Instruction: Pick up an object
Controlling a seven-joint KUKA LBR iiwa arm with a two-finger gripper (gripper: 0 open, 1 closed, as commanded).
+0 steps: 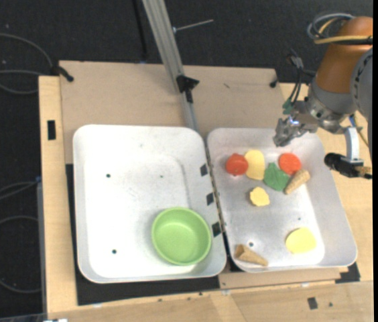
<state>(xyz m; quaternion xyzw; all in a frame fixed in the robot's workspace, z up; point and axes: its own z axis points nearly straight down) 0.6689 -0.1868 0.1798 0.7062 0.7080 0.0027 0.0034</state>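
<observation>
Light wooden tabletop (pixel 129 92) carries two shallow white plastic bins side by side. Grey arm w/ orange band (pixel 344 56) comes in from the right edge; its end effector (pixel 284 134) hangs over the far rim of the right bin (pixel 330 206). Can't tell how far open it is: the tip is small and dark against the bin, and nothing shows in its grip.

Left bin (pixel 129 173) sits well to the left of the end effector. It holds a round light-green plastic bowl (pixel 181 235) in its near right corner, upright, far from the end effector.

Right bin lies directly under and in front of the end effector. Closest items form a cluster just in front of it: red round toy (pixel 289 162) nearly straight below the tip, pale yellow rounded piece (pixel 255 164) to its left, second red round toy (pixel 236 164) touching that yellow piece further left, green leaf-like piece (pixel 276 179) between them, tan cone-shaped piece (pixel 298 181) tilted against the green one on the right.

Small yellow lump (pixel 259 196) lies a bit nearer, apart from the cluster. Flat yellow disc (pixel 300 241) sits near the bin's front right. Another tan cone (pixel 250 254) lies on its side at the front edge, farthest from the end effector.

A slanted aluminium rail (pixel 164 39) rises behind the bins, to the end effector's left.
</observation>
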